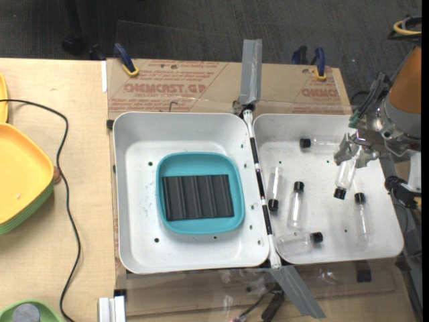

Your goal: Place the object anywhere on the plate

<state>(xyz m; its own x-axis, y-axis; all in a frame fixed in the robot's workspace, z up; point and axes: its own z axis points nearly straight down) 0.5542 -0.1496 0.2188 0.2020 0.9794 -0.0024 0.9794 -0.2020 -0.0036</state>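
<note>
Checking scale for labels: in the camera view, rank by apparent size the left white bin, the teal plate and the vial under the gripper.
1. left white bin
2. teal plate
3. vial beneath the gripper

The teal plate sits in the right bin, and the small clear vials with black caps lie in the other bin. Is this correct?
Not quite. The camera view shows the teal plate in the left bin, not the right one. The clear vials with black caps do lie in the other bin, the right bin.
</note>
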